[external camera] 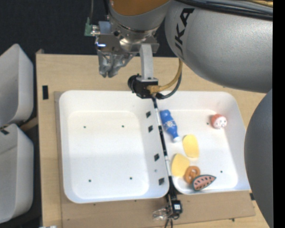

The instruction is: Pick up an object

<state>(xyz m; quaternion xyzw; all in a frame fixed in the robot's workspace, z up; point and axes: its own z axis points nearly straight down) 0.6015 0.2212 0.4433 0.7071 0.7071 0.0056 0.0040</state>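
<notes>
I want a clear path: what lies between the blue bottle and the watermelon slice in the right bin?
In the camera view, two yellow pieces and a pretzel lie between the blue bottle and the watermelon slice.

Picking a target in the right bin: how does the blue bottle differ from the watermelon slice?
The blue bottle is long and narrow with a white end; the watermelon slice is a flat half-round, red with a green rind. The bottle lies beside the divider, apart from other items; the slice sits at the near edge, touching the pretzel. Both lie flat in the right bin.
</notes>
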